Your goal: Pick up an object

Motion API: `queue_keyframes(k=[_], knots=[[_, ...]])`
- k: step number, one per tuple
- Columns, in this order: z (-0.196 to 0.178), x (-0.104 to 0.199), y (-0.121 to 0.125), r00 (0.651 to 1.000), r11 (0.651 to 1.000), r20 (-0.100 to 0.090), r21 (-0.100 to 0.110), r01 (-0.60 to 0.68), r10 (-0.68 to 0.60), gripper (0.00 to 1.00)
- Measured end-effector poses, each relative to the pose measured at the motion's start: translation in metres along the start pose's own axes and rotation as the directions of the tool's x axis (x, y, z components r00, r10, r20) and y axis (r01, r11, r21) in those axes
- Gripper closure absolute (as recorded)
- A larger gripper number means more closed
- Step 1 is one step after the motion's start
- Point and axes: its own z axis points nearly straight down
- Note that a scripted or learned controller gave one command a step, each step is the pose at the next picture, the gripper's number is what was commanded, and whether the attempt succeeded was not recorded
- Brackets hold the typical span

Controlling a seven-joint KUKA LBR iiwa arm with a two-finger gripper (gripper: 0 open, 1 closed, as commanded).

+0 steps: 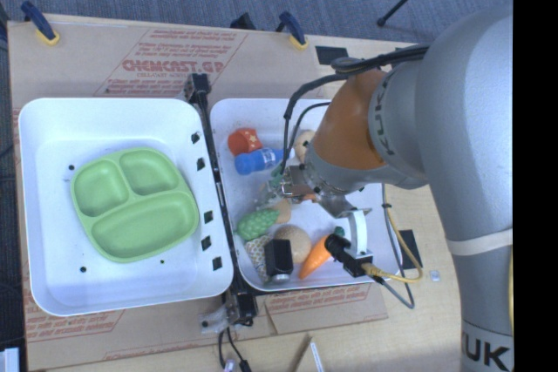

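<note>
Grey arm (453, 118) looms over the right bin (228, 113). Left bin (35, 126) holds a green tray (135, 203). Right bin holds a red toy (245, 140), blue toy (254, 161), green toy (258, 225), ball (295, 241), and carrot (315, 257) near the gripper (277, 261), whose state I cannot tell.

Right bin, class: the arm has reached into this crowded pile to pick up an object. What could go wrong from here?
1. The orange carrot-shaped toy, beige ball and green toy lie packed together in the right bin; closing may catch two or nudge them aside.
2. The yellow cable near the gripper could snag.
</note>
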Motion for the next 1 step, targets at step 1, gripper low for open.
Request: queue_keyframes(k=[1], knots=[[-0.1620, -0.0157, 0.0398, 1.000, 1.000, 0.000, -0.004, -0.006, 0.006, 1.00]])
